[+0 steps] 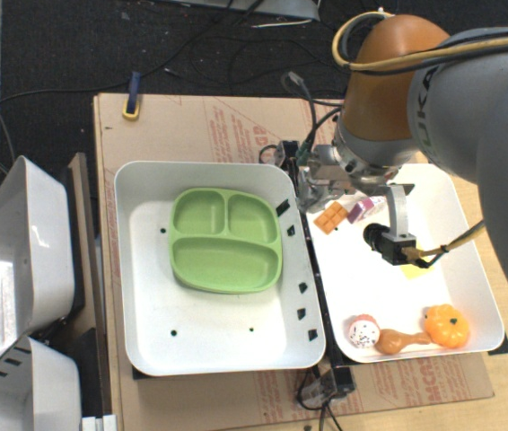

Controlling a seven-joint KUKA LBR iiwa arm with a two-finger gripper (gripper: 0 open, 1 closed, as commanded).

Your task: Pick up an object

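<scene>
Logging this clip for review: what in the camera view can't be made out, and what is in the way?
- Tool: the wrist covers its fingers, so open or shut cannot be told.
- Orange block and purple item: partly under the tool; contact unclear.
- Yellow scrap: mostly behind the black part on the cable.
- Right bin: its far corner is behind the arm.

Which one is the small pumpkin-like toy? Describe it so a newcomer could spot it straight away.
Start at the right white bin, the one under the grey arm. Go to its near right corner, where three small things lie in a row. The orange pumpkin toy is the rightmost: round and bright orange, next to a tan gourd-shaped piece and a white speckled ball.
</scene>
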